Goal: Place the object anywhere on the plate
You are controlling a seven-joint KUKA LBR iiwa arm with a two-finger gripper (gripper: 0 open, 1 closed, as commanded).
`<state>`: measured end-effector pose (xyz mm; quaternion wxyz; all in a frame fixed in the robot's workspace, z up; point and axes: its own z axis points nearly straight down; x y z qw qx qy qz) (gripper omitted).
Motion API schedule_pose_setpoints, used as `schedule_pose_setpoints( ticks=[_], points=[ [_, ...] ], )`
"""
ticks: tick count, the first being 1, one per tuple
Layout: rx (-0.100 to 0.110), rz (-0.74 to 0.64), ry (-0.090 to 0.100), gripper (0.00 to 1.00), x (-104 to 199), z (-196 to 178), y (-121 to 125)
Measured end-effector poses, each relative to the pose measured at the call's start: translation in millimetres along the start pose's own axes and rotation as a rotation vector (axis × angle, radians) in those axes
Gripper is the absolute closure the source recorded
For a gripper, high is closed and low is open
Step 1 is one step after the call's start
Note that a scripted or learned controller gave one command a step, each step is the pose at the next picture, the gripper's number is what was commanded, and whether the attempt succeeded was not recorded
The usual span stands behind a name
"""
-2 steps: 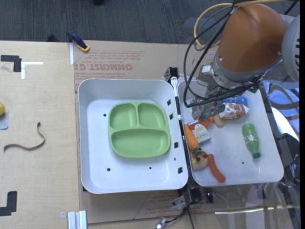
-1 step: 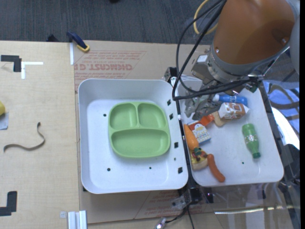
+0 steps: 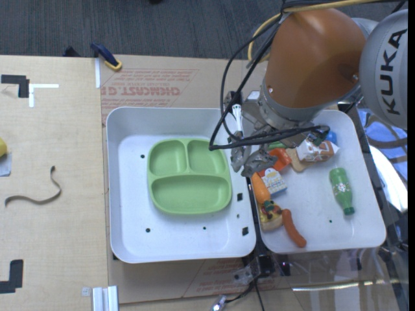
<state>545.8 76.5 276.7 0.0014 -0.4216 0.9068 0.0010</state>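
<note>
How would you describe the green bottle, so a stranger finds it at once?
Look in the right white bin, on its far right side. The green bottle lies there alone, apart from the cluster of toy food near the bins' divide; it is the only green item in that bin.

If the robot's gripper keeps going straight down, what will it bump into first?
Probably the carrot, or the small carton beside it. The gripper hangs over the toys at the right bin's left edge, but height is hard to judge here.
</note>
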Motion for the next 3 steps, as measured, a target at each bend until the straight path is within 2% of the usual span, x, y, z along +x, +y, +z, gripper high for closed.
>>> schedule_pose_setpoints(
  ticks=[1, 2, 3],
  points=[
    [0.003, 0.235, -0.004, 1.00, -60, -38, 34],
    [0.003, 0.235, -0.003, 0.00, -60, -38, 33],
    [0.002, 0.471, 0.001, 0.00, -44, -26, 63]
  ],
)
